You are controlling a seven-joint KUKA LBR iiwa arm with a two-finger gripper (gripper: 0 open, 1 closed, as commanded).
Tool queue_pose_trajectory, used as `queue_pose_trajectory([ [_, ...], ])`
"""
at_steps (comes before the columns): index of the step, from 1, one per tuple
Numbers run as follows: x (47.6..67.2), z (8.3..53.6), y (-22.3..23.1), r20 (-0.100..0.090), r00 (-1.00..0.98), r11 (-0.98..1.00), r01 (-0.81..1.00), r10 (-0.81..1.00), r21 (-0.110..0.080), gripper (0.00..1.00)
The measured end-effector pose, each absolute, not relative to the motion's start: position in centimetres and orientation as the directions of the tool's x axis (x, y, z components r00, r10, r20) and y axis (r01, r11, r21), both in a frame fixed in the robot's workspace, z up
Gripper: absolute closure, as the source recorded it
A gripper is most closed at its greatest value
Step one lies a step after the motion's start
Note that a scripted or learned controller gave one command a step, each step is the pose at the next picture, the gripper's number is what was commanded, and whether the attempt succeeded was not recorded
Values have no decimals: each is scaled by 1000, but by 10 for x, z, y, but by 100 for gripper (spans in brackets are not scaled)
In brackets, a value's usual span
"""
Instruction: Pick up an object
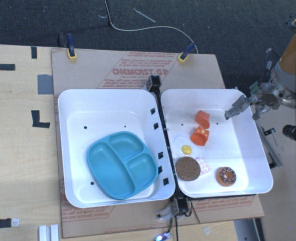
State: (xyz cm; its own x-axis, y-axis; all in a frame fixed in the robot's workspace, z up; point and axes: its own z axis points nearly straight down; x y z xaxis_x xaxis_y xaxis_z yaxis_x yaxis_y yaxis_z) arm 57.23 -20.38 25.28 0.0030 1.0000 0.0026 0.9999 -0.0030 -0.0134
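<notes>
The right bin (248, 149) holds several small items. A red-orange block (202, 118) lies near its middle, with a second orange piece (199, 136) just below it. Lower down are a small yellow piece (186, 149), a round brown cookie (188, 168) and a sprinkled donut (226, 176). My gripper (242, 115) hovers over the right bin's upper right corner, right of the red-orange block and apart from it. Its fingers (233, 110) are spread, with nothing between them.
A blue divided plate (122, 163) lies in the left bin (72, 109). A black divider (159, 129) joins the two bins. A small pale item (203, 163) rests beside the cookie. Clamps (70, 51) hold the cardboard at the back.
</notes>
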Motion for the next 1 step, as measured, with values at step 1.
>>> queue_pose_trajectory([
  [1, 575, 260, -203, 0, -1, 1, 1000, 1000, -1, 0],
])
